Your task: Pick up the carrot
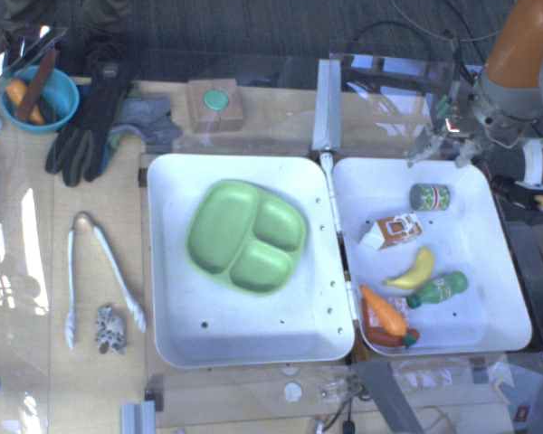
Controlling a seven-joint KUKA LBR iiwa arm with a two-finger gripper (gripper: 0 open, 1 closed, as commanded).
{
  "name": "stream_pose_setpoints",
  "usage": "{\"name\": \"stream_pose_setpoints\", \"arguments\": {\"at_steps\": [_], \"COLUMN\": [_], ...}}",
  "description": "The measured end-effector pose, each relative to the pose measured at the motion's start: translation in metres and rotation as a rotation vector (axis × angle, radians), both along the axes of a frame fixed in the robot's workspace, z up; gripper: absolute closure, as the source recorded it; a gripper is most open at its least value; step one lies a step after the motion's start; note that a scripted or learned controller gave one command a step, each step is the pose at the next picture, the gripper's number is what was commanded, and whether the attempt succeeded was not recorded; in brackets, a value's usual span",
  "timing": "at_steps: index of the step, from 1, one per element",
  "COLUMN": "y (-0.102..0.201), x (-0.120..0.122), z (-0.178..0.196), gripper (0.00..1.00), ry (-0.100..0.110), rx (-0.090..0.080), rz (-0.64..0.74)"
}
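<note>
Down in the near-left corner of the right bin (pixel 502 242) you have the carrot (pixel 381 312): a smooth orange taper, lying flat and slanted, thick end toward the corner. It rests against a darker red-brown piece (pixel 394 337) with a small green tip, tucked along the bin's near wall; what that piece is, you can't tell.

Just beside the carrot, toward the arm's side, lies a green plastic bottle (pixel 439 289) on its side with a pale label. Close behind it curves a glossy yellow banana (pixel 413 270). Further back sits a small white-and-brown carton (pixel 392 231), boxy and tipped over, and beyond that a stubby green can (pixel 430 197) on its side.

The left bin (pixel 172 269) holds a matte green divided plate (pixel 247 236), rounded, with three compartments.

Your gripper (pixel 443 152) hovers over the far rim of the right bin, well apart from the carrot; the claw looks spread, with nothing between its thin dark fingers.

On the wooden bench left of the bins: white tongs (pixel 100 274), a small speckled lump (pixel 109 328), black gloves (pixel 90 129), a blue bowl (pixel 38 100), and a tan block (pixel 214 103) with a teal disc on top.
</note>
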State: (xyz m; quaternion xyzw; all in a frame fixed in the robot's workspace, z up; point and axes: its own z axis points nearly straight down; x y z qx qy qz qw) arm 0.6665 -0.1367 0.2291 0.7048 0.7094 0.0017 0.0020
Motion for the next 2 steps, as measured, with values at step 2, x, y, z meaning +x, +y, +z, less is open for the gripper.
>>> {"name": "stream_pose_setpoints", "arguments": {"at_steps": [2], "y": [0.039], "x": [-0.166], "z": [-0.124], "gripper": [0.00], "ry": [-0.002], "rx": [-0.002], "rz": [0.411]}}
